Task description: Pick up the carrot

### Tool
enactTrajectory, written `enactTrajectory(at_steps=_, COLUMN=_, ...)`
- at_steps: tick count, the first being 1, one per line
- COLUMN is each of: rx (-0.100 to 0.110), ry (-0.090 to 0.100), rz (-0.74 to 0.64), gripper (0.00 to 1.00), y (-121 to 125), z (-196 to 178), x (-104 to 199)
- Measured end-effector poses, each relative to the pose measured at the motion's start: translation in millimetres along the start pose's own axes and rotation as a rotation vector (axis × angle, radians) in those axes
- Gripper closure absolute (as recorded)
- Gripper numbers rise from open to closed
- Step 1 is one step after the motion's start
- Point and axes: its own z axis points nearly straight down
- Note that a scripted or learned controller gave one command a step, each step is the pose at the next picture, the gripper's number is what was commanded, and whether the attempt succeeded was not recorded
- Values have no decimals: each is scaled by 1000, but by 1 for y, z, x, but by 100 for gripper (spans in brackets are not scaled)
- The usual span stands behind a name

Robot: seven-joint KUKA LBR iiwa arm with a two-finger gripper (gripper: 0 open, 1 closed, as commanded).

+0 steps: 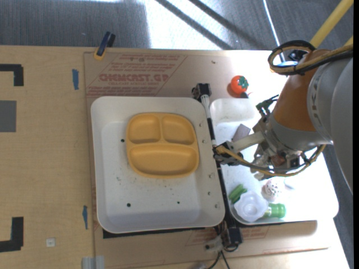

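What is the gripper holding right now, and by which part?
Cannot be told: the arm hides the gripper low over the right bin, and no carrot is visible there.

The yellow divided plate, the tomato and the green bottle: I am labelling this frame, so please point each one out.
yellow divided plate [162, 144]: camera view, on the ridge between its compartments.
tomato [239, 86]: camera view, on its red body, on the bench beyond the bins.
green bottle [276, 210]: camera view, on its green body.

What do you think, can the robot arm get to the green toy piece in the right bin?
Probably yes. The arm hangs over the right bin, and the green toy piece lies uncovered by the bin's left wall, with nothing on top.
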Motion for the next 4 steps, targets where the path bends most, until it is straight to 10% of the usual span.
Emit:
enactTrajectory(at_steps=1, rx=-1, ry=-1, rz=50, gripper=100, y=48, z=51, x=-13)
enactTrajectory(at_steps=2, rx=-3, ry=3, rz=48, gripper=100, y=74, z=-25, x=-19)
enactTrajectory(at_steps=4, rx=0, ry=-1, rz=32, gripper=100, y=0, z=9, x=-1)
